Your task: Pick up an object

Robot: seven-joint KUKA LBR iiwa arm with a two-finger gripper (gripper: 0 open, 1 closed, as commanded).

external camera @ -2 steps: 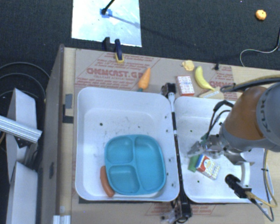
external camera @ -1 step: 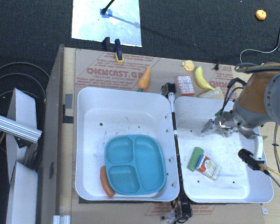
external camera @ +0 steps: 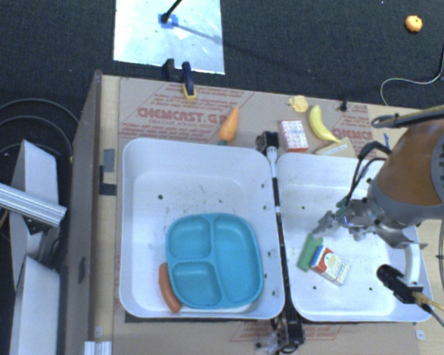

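A robotics lab, by the look of it: a cardboard-topped bench (external camera: 204, 111) with two white bins (external camera: 140, 205), loose cables (external camera: 434, 66), toy food and dark carpet

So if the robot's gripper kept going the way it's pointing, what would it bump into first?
Probably the green block. The gripper points down and left in the right bin, and the block lies just past its tip. Height is hard to judge from above, so it might pass over it.

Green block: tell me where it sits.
The green block lies in the right bin, near its left wall, touching the small white carton, just below the gripper.
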